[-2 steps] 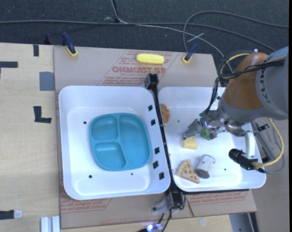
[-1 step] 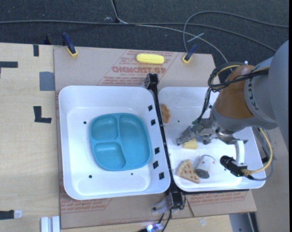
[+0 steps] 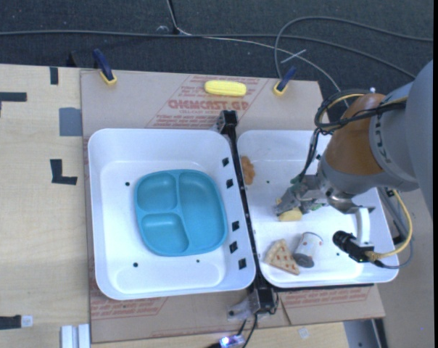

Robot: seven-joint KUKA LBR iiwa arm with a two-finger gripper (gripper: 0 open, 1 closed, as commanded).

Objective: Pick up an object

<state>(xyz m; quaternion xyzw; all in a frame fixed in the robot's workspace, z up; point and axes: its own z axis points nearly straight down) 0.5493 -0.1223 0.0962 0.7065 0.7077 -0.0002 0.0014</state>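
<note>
My gripper [image 3: 297, 198] is low in the right bin [image 3: 277, 145], near its middle, right over a small yellow piece [image 3: 291, 214] that it touches or nearly touches. A wedge-shaped tan piece [image 3: 281, 257] lies near the bin's front edge. Beside the wedge rests a small grey and white cylinder [image 3: 306, 248]. An orange-brown lump [image 3: 246, 170] sits against the bin's left wall. The wrist hides most of the gripper from above.
The left bin [image 3: 106, 151] holds a blue divided plate [image 3: 180, 212]. A yellow banana-like object [image 3: 225, 88] lies on the cardboard behind the bins, between two clamps. The arm's orange band [image 3: 353, 147] and cables hang over the right bin's right side.
</note>
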